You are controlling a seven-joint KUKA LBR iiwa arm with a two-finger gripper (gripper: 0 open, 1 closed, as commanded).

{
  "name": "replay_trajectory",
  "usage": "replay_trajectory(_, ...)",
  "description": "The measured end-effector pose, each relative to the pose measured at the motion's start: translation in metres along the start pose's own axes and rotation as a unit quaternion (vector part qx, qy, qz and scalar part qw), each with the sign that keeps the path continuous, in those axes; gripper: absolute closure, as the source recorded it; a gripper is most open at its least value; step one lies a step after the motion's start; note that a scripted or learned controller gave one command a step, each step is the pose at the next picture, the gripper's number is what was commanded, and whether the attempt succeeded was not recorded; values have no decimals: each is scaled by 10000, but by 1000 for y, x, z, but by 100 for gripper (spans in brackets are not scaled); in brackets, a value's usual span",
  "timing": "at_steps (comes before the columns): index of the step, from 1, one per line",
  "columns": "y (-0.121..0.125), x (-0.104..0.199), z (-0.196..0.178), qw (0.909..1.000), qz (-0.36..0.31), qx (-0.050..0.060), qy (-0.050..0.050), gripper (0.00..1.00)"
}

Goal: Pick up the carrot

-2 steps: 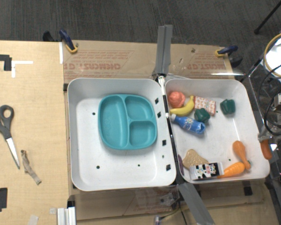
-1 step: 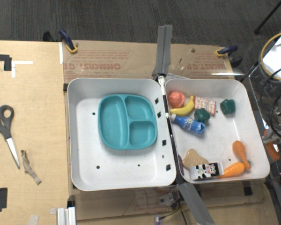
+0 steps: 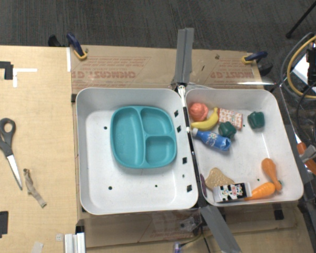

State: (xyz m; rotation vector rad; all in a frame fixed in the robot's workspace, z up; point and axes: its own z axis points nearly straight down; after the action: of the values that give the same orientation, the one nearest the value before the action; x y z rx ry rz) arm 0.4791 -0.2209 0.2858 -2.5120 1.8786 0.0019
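— At the near wall of the right bin (image 3: 284, 141), what lies there?

— The carrot (image 3: 263, 190), on its side, thick end towards the right wall. Its thin end touches a black-and-white carton (image 3: 230, 192), which also lies flat along that wall.

— Anything close by?

— A tan slice of bread (image 3: 218, 178) sits just behind the carton, and a second orange piece (image 3: 270, 169) lies just behind the carrot, nearly touching it.

— And the jaws?

— How they stand I cannot tell.

— Further back in that bin?

— A blue bottle (image 3: 213, 139) on its side near the left wall. Behind it lies a banana (image 3: 206, 122), with a dark green lump (image 3: 227, 129) beside it. At the far end are a reddish round fruit (image 3: 199, 110), a pink-and-white packet (image 3: 230, 116) and, apart to the right, a green block (image 3: 256, 120).

— The left bin (image 3: 89, 157)?

— It holds a teal divided plate (image 3: 144, 137), lying flat around the middle, with three compartments.

— Outside the bins?

— Scissors (image 3: 5, 141) lie on the wooden bench (image 3: 37, 115) well to the left. Cardboard (image 3: 121, 67) lies beyond the bins, with a blue clamp (image 3: 76, 45) at its far left corner and another clamp (image 3: 255, 57) towards the far right.
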Motion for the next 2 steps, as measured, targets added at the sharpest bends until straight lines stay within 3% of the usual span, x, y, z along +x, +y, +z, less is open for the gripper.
replay_trajectory(1,-2,-7,12,9877,-1566,-9,-10,100)
replay_trajectory(2,-34,2,5,9618,-2736,-7,-10,100)
